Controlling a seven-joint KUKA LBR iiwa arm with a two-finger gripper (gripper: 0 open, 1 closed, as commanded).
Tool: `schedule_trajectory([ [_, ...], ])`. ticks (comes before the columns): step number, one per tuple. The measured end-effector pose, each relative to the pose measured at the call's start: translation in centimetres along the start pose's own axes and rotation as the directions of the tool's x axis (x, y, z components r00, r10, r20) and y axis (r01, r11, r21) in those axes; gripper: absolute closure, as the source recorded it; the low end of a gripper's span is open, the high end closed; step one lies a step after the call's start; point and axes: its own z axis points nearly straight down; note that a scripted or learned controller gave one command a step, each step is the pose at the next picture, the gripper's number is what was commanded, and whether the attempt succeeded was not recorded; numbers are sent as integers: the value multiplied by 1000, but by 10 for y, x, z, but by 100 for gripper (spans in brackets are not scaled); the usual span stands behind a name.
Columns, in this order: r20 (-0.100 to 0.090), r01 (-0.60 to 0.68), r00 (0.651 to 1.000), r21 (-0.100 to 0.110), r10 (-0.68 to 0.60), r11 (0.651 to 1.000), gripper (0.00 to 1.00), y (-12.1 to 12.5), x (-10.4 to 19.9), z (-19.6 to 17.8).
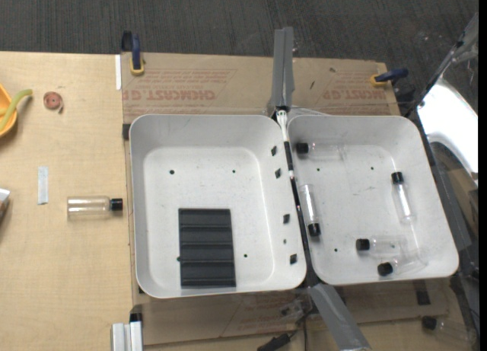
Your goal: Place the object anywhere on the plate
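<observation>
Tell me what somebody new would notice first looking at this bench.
Two shallow white bins sit side by side. The left bin holds a dark ribbed plate near its front edge, the strongest contrast in view. The right bin holds several clear black-capped vials scattered around it, and one more vial lies on the bench left of the bins.

My bench (68,281) is carrying two white bins side by side, the left bin (144,189) and the right bin (426,189), over cardboard (205,87). A clear bottle (93,205) is lying beside the left bin.
</observation>
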Motion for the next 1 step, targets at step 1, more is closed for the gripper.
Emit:
schedule_trajectory([
  [1,0,-182,983,1,182,983,0,25,34,1],
])
